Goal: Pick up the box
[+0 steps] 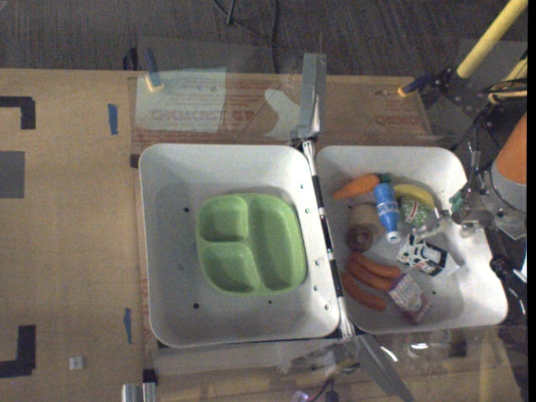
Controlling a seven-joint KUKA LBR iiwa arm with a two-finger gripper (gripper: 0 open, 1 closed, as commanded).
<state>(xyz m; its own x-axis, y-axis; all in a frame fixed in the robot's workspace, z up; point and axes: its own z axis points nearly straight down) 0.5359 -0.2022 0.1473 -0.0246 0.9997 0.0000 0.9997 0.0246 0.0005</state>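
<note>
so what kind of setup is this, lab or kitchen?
Most likely a robot lab bench: two white bins side by side on a taped board, toy food such as a carrot and a banana, and the arm's claw reaching in.

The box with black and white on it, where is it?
The box lies in the right bin, toward its right side, just below the banana and above the pink packet.

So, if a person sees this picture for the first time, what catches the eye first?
Probably the bright green divided tray, alone in the middle of the left bin. Next comes the right bin, crowded with an orange carrot, a blue bottle, a banana and a black-and-white box, with the gripper at its right edge.
</note>
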